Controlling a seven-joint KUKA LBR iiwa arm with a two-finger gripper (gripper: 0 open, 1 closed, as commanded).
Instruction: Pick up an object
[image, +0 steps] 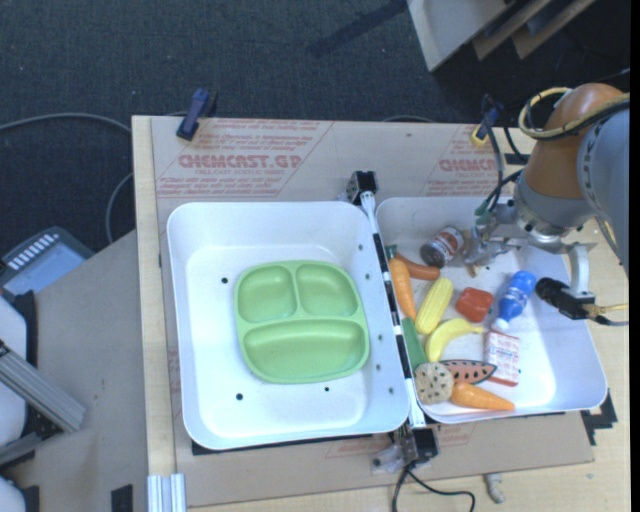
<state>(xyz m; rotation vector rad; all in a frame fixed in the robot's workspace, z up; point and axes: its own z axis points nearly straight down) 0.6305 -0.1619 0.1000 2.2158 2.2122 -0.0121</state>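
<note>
Two bins (190, 240): left holds a green plate (300, 322); right holds toy food. Gripper (484, 248) hangs by the can (442, 245) near the right bin's far edge, probably to grab; jaw state unclear.

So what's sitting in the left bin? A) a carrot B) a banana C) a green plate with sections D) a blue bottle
C: the green plate with sections lies in the middle of the left bin, while the banana, blue bottle and carrot are all in the right bin.
</note>
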